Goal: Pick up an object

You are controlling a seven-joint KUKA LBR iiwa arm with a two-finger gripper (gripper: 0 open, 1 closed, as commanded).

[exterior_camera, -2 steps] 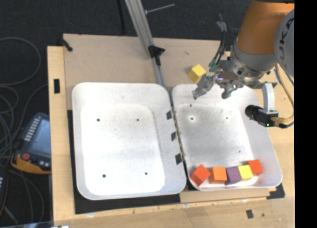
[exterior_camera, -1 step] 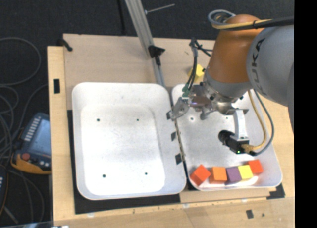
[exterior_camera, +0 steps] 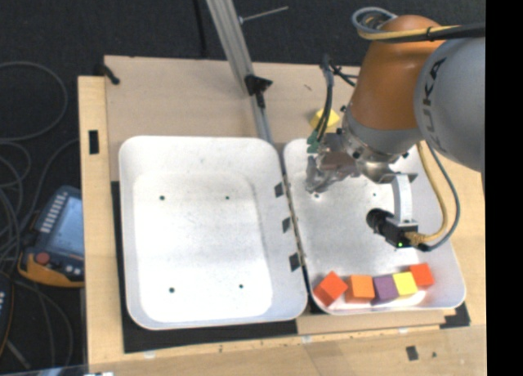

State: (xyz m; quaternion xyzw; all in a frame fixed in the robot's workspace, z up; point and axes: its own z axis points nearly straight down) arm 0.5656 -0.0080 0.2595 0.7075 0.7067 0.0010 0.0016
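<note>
Several coloured blocks line the near edge of the right bin: a red-orange block, an orange block, a purple block, a yellow block and a red block. My gripper hangs over the far left part of the right bin, well away from the row of blocks. Nothing shows between its fingers. The big orange wrist band and grey arm cover the bin's far right corner.
The left bin lies beside the right one, with small clips along the shared edge. A slanted metal rail rises behind the bins. A yellow item peeks out behind the arm. A handheld pendant and cables lie off the bench's left side.
</note>
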